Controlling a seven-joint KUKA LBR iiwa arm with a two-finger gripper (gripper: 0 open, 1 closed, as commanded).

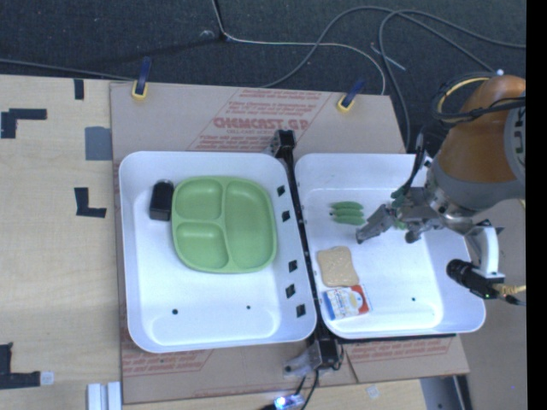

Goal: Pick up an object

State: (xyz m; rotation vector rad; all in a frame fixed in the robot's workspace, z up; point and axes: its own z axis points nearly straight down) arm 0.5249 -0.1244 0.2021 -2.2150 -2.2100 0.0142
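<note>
1. There are two white bins side by side on a brown board. The left bin [145, 314] and the right bin [427, 314] touch along the middle.
2. In the left bin there are two things. One small black block [161, 201] sits at the left. It is just beside one green plate [225, 224].
3. The green plate has three parts: two on top and one below. Nothing lies on it.
4. In the right bin there are three things. One green bean pod [347, 212] lies near the top left of the bin.
5. One tan slice of bread [338, 266] lies flat below the pod, a little apart from it.
6. One small packet [345, 301] with red, white and blue on it lies just below the bread, near the front wall.
7. One gripper [389, 229] hangs over the right bin, to the right of the pod and near it. Its two dark fingers [373, 228] are spread apart. Nothing is between them.
8. Two yellow clips hold the board at its far edge.
</note>
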